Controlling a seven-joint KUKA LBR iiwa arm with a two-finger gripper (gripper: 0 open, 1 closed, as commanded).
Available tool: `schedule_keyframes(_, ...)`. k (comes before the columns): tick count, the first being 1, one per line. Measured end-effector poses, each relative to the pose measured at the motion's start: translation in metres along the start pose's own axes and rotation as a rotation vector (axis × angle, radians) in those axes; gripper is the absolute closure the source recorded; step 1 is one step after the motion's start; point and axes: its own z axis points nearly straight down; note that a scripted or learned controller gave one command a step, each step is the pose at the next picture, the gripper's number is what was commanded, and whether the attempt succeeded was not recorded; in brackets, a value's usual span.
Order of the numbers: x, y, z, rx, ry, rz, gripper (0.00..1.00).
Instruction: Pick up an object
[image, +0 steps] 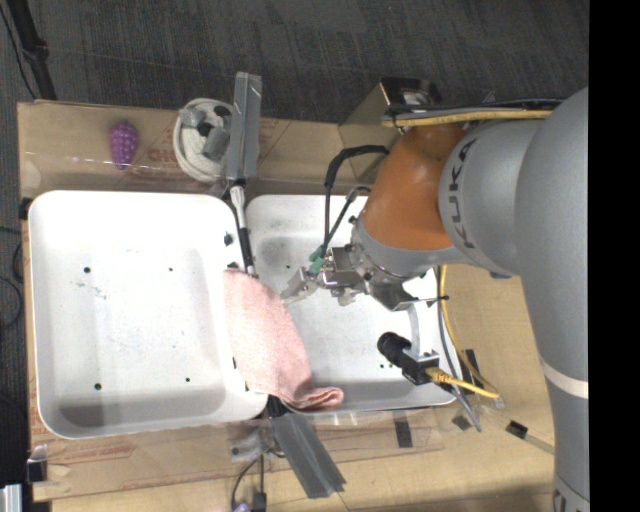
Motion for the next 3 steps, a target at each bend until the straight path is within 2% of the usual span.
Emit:
schedule_keyframes(1,0.0277,0.0203,0.0,-0.001,-0.001,-0.029,0.0)
schedule_keyframes(2,0.0294,0.0119,0.0011,0.003,0.0,-0.161,0.0)
schedule_keyframes(3,0.0291,0.0119,0.001,0.003,0.0,-0.161,0.0)
